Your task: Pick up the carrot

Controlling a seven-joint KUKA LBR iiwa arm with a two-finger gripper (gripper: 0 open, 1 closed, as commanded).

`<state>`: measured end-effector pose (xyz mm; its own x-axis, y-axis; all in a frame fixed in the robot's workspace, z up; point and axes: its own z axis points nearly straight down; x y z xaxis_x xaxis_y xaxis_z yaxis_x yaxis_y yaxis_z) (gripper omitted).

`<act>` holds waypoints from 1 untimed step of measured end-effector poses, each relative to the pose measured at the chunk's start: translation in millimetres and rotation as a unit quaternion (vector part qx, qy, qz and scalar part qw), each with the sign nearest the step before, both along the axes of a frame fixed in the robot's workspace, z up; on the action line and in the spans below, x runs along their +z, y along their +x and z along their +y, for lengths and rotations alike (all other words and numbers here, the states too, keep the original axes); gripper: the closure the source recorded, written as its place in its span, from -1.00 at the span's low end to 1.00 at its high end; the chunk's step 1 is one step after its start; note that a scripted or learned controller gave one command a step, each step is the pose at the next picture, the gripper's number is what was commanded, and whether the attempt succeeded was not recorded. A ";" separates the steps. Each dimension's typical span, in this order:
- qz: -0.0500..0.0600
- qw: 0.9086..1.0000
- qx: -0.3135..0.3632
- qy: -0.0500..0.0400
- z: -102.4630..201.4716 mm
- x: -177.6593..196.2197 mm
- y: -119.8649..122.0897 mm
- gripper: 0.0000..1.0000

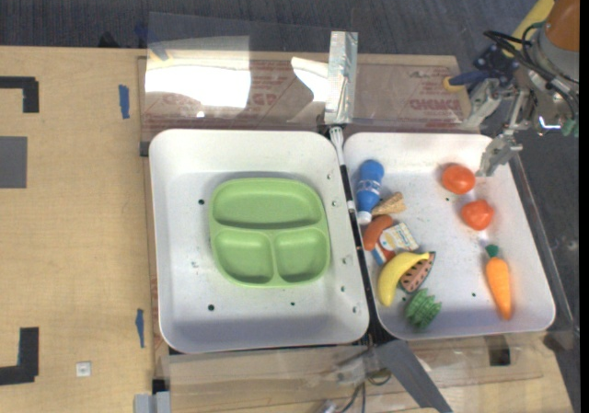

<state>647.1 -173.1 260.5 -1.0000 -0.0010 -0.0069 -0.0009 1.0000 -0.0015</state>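
Right bin: carrot lengthwise, green top toward far wall, tip near; gripper state unclear.

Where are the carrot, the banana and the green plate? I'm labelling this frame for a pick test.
carrot (499, 284): camera view, middle of its orange body, right bin.
banana (394, 275): camera view, middle of its yellow curve, right bin.
green plate (269, 202): camera view, upper compartment, left bin.

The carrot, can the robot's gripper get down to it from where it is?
Probably yes. The carrot lies by itself near the right bin's front right corner, with nothing on top. The gripper hangs over the bin's back edge, beside two orange-red balls.
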 end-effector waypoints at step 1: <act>0.005 0.993 -0.115 0.002 -16.3 -124.4 -73.4 -1.00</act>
